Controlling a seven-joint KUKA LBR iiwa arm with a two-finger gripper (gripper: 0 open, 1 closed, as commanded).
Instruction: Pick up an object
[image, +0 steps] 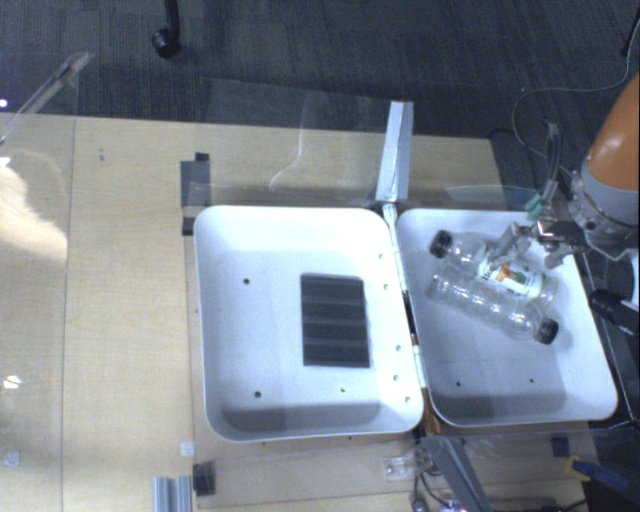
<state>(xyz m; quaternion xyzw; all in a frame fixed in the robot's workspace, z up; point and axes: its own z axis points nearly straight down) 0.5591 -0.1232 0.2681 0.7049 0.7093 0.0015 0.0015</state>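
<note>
Here, in the camera view, we see two clear plastic bottles (490, 285) lying crossed in the right bin (590, 395); the gripper (528, 243) hovers over them, its state unclear to us. Smooth round plastic could roll or slip away.

Surface (120, 330) pale wood-look, matt. Bins (230, 300) white plastic, smooth, slight sheen. Ribbed pad (335, 320) dark, matt, rubber-like. Two bottles (490, 290) clear glossy plastic, black caps. Gripper (535, 240) grey metal. Arm (615, 150) orange band glossy
</note>
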